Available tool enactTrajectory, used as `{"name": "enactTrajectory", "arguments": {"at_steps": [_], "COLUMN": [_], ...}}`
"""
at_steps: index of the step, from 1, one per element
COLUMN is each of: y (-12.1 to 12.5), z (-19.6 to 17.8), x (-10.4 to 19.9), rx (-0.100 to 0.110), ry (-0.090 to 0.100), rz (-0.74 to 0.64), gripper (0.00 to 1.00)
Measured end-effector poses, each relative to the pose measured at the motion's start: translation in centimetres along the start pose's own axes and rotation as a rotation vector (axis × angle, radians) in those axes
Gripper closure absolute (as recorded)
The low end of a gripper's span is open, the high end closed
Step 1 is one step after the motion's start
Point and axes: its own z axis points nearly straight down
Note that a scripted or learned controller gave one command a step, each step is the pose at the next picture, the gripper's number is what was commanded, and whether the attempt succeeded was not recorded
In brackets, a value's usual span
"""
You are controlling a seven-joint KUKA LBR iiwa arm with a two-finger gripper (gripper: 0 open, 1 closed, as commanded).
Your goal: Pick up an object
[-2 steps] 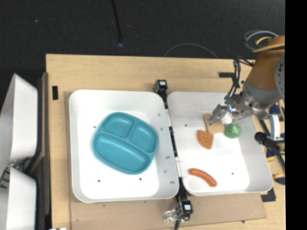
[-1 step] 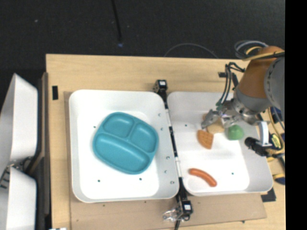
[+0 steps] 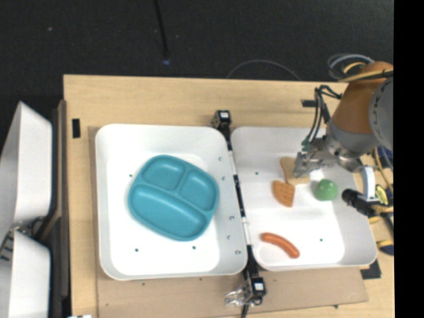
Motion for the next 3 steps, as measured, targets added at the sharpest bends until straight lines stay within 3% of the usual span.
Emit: {"name": "enactTrajectory", "arguments": {"at_steps": [2,3], "y": [-0.7,-0.7], "z": [-10.4,-9.7], "x": [-1.2,-1.3], "rx": [0.001,0.006], "ry": [-0.002,-0.003], "rz": [0.007,0.007], "gripper": [1.0,1.0]}}
